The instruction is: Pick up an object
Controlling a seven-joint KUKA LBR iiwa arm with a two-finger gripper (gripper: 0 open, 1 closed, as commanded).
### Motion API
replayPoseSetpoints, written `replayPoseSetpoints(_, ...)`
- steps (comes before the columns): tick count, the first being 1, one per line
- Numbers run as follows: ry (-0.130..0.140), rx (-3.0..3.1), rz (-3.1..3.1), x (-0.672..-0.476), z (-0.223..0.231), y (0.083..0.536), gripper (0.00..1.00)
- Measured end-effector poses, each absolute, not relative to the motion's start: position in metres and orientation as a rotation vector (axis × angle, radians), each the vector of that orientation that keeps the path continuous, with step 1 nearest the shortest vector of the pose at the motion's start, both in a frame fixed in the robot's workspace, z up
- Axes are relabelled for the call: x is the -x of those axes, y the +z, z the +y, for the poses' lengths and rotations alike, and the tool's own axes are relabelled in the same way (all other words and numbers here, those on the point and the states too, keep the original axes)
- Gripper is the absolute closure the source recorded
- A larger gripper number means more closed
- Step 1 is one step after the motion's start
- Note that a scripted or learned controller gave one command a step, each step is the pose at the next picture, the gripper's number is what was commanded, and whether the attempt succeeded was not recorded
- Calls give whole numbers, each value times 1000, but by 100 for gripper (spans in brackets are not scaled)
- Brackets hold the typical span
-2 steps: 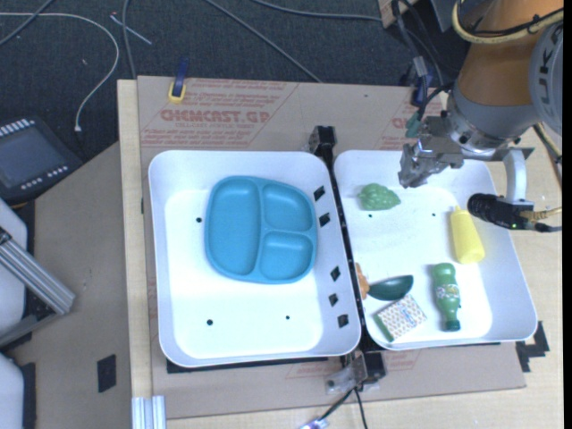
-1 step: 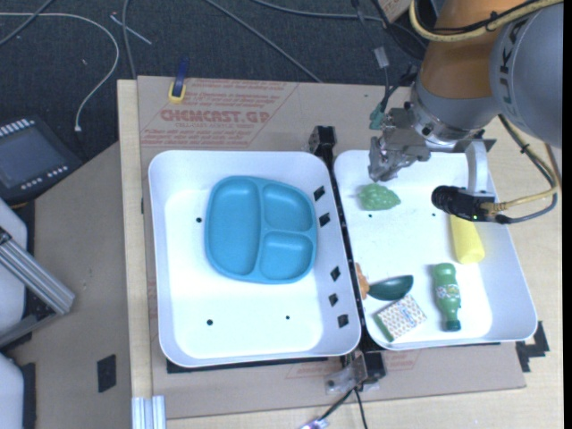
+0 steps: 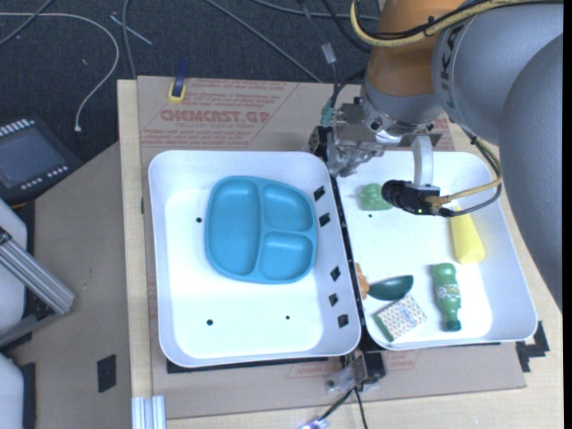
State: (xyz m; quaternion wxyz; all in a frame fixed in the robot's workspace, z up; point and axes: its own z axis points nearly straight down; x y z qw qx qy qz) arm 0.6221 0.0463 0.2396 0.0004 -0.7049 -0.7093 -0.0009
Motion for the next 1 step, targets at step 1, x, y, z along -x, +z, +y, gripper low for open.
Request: replayPoseSetpoints(1,-3,2216,-2226,-635,88,229,100)
